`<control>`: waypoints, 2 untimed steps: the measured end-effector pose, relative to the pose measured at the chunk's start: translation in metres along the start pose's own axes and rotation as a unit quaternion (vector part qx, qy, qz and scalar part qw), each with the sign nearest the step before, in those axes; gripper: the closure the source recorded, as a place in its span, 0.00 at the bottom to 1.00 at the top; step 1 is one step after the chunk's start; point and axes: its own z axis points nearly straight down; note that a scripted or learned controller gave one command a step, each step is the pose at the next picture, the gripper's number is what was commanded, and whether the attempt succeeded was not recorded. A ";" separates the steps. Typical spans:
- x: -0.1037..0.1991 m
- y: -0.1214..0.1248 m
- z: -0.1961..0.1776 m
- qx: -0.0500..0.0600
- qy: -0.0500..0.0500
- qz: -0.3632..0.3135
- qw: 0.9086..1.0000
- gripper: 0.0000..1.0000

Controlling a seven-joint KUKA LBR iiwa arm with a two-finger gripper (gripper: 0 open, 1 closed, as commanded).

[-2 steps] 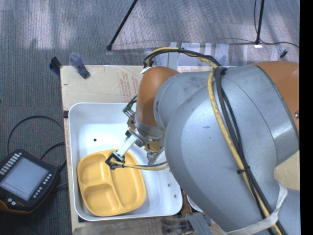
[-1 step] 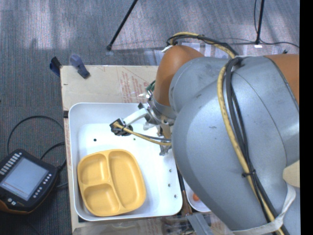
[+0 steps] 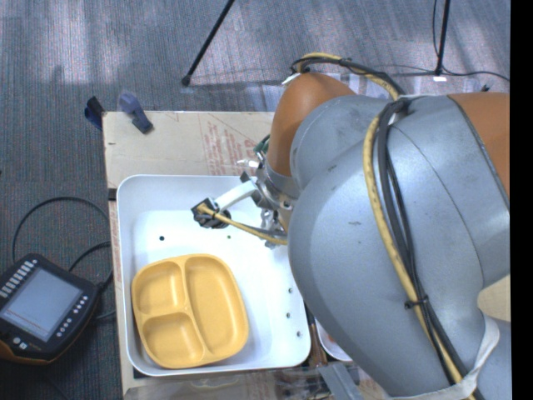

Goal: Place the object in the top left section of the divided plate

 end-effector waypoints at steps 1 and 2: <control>0.023 -0.035 0.058 -0.001 0.001 0.078 0.997 1.00; 0.023 -0.034 0.057 -0.002 0.002 0.078 0.997 0.00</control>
